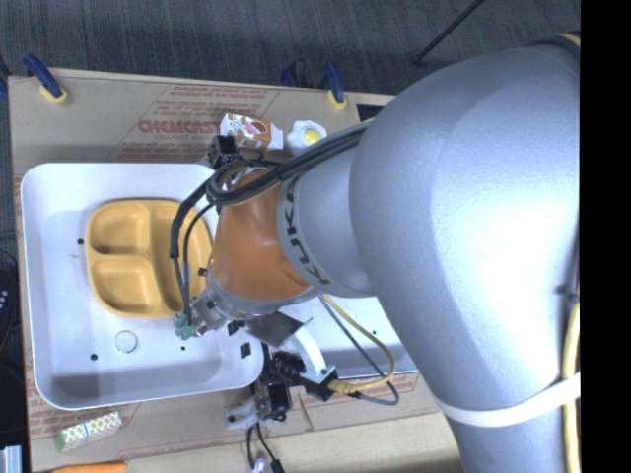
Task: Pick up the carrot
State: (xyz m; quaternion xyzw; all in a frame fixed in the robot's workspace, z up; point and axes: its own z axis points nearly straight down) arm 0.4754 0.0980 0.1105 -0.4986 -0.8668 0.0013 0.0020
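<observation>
Starting at the left: the white left bin (39,264) is my landmark, sitting on the cardboard-covered surface (148,116). Just outside the bin's near-left corner lies a green-and-white packet (89,429). Nearer the camera than that, at the picture's bottom edge, there's an orange sliver (94,467). I judge that's the carrot, though most of it is cut off, so I can't be sure.

Inside the bin, left of centre, sits a yellow divided tray (123,259) with nothing orange in it.

Beyond the bin's far rim I see a small brown-and-white box (246,131) and, just to its right, a white-and-yellow piece (306,136).

Over the bin's right half hangs my wrist with its orange band (256,254), low near the bin's near-right corner, well apart from that sliver. Whether my jaws are apart or together, I cannot tell; the wrist and cables (192,225) block them. Nothing shows as held.

If that sliver is the carrot, I'd expect it to be light, stiff and smooth. It's round enough to roll and tapered, so a pinch near the thin end could squirt it out. I'd take it across the thick middle, jaws square to its length, and I'd have to leave the bin to get there.
</observation>
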